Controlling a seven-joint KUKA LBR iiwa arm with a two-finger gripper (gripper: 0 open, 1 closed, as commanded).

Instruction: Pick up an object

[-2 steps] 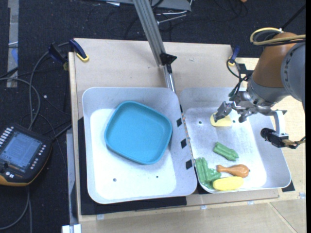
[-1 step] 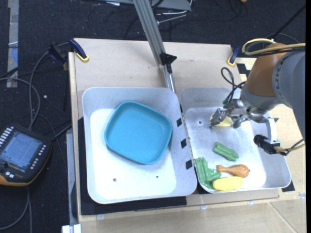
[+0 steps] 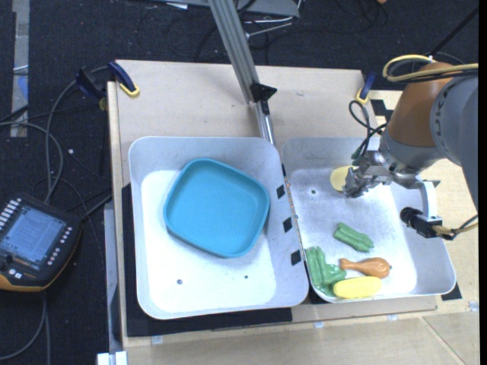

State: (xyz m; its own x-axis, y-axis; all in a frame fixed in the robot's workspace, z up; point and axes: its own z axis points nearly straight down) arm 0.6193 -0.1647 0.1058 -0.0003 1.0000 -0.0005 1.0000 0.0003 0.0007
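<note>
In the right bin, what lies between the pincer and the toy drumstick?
In the camera view, the green pickle-like toy lies between the pincer and the drumstick, on the right bin floor.

Your arm [image 3: 426, 120] reaches in from the right, orange band above the grey wrist, bent downward; your gripper [image 3: 356, 185] hangs low toward the far right.

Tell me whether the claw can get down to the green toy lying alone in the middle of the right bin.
Probably yes. The claw hangs over the right bin near a pale yellow object, and the green toy lies apart from the other toys with open bin floor around it.
</note>
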